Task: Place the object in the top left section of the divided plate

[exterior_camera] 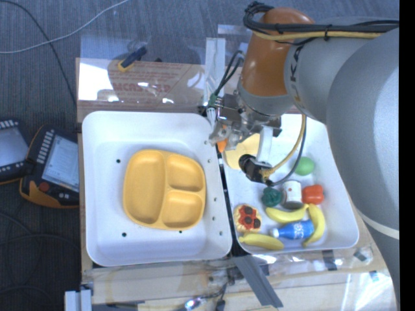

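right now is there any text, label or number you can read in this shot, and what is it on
None can be read.
Clear bag behind the left bin: red print, too blurred to read.
Blue can in the right bin: white marks, too small to read.
Handheld pendant on the floor: its screen is lit, nothing legible.
Arm: dark marking on its grey shell, mostly hidden.
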Action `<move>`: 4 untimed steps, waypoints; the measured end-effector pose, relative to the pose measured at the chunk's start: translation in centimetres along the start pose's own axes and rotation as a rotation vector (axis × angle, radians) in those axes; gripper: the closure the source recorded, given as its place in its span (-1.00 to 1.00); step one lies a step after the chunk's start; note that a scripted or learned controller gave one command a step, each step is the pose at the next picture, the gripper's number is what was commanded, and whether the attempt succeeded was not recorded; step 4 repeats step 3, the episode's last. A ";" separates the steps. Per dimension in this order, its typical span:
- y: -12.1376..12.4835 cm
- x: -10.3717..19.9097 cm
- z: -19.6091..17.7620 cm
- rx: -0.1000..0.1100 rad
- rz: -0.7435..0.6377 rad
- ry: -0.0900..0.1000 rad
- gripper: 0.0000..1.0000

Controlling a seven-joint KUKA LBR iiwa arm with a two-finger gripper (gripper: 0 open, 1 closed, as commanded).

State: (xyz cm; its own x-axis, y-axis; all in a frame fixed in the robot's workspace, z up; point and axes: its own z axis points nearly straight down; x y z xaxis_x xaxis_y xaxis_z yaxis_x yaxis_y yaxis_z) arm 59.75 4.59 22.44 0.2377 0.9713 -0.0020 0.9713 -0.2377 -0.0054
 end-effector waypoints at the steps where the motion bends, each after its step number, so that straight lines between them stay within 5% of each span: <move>1: 1.5 -1.3 4.3 0.002 0.209 0.001 1.00; 2: -2.9 7.4 4.7 0.003 0.333 0.000 1.00; 3: -2.9 7.4 4.7 0.003 0.334 0.001 -1.00; 4: -2.9 7.4 4.7 0.003 0.334 0.001 -1.00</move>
